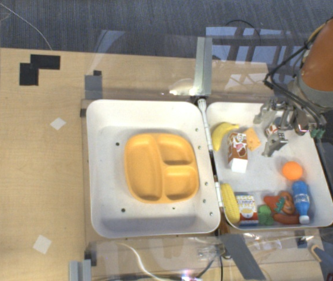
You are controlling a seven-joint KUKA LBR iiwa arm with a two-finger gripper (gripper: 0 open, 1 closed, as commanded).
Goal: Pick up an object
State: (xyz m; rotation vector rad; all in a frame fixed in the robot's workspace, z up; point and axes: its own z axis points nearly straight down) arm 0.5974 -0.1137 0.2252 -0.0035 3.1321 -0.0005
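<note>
Gripper (277, 134) sits over the upper right part of the right bin (328, 183), arm coming in from the right with the orange band above it. Fingers (270, 147) look spread apart, nothing between them, tips pointing down toward bare bin floor. Low confidence on exact height above the floor.

Right bin contents:
- banana (221, 133) at upper left, against the divider side
- small brown carton (237, 147) just right of the banana, tilted, with a white block (239, 165) touching its lower end
- orange cracker-like piece (252, 139) beside the carton's upper right, nearest thing to the fingers but apart from them
- orange ball (292, 170) right of center, below the gripper, well clear of it
- blue bottle (301, 201) with white cap, lying near the lower right wall, just below the ball
- red and green toy clump (281, 208) along the lower wall, touching the bottle's left side; can't tell what the pieces are
- small printed box (246, 206) left of that clump
- corn cob (230, 201) at lower left, along the divider side, just beside the box

Left bin (105, 157) holds 1 yellow divided tray (160, 167), roughly centered, 3 compartments, lying flat.

Both bins sit side by side on the wooden counter (31, 157). Black tape marks (37, 68) at the counter's upper left. Cable (155, 268) runs along the lower edge below the left bin.
</note>
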